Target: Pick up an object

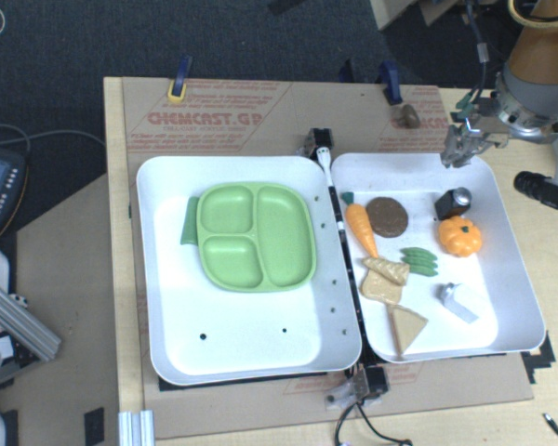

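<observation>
Green plastic sectioned plate [258, 235] is seen lying flat in the left bin [153, 249], approx. central. It looks light and stiff but wide and low, so it is judged a poor pick: only the thin rim could be pinched.

Across the divide, in the right bin [502, 286], the small items are found. An orange carrot [361, 229] is laid lengthwise near the bin's left wall, just beside a brown disc [387, 216]. Below these, beige pieces [384, 282] and a tan wedge [405, 328] are set close together; they are prob. light, and the flat faces would be hard to get under. A green pod [419, 260] and a grey block [456, 302] are placed mid-bin, apart from each other.

Further right, a small black object [453, 202] is seen touching or nearly touching an orange pumpkin [459, 236]. The pumpkin is judged the likeliest target: prob. hollow toy plastic, light, stiff, not fragile, but rounded and smooth, so a slip is possible. It is best taken across the widest part, w/ the grasp kept low and turned so the black object is not caught.

At the bin's top right corner the gripper [460, 151] is held above the rim, near the black object but apart from all items. Whether it is spread or closed cannot be told; nothing is seen held in it.
</observation>
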`<state>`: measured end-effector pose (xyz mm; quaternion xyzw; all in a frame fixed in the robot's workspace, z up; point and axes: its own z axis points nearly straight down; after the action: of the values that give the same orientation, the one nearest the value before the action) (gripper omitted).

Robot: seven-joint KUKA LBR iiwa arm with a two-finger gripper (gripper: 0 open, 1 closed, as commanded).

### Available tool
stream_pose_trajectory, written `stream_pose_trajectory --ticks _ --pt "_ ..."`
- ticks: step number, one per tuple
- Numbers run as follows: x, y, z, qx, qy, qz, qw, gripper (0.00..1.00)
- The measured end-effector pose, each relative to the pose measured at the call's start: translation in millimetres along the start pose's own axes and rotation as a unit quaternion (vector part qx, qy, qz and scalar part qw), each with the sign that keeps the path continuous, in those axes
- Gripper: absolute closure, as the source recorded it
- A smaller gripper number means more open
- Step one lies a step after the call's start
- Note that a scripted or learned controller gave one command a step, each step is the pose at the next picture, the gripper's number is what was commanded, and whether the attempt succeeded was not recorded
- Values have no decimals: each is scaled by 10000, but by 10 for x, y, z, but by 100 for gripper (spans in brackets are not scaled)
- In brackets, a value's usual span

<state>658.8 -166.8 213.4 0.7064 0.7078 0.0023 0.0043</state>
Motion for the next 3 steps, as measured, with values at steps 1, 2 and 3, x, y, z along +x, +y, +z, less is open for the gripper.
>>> stream_pose_trajectory --ticks 1,2,3 --pt "-2 11 -130 20 6 5 10000 100" --pt "571 -55 -34 59 28 -18 10000 100" --pt "1092 -99 37 60 25 -16 10000 100"
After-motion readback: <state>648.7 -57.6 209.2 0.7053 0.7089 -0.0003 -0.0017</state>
